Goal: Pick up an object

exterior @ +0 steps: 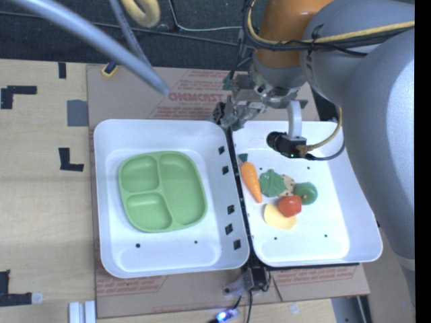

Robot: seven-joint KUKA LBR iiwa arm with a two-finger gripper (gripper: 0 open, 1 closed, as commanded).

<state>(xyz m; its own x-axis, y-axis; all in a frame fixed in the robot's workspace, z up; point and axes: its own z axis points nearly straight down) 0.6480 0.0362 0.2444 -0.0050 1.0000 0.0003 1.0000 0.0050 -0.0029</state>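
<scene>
- Orange carrot point(251, 181) lies in the right bin point(350, 237), beside a small heap of toy food point(288, 197).
- Gripper point(232, 116) hovers over the bins' far edge; its opening cannot be told.
- Green tray point(161, 190) sits in the left bin point(111, 147).

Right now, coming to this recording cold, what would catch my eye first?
The big grey arm with its orange band fills the upper right, its gripper at the far edge where the two white bins meet. A green divided tray lies in the left bin; in the right bin, an orange carrot lies beside a cluster of small toy foods.
</scene>
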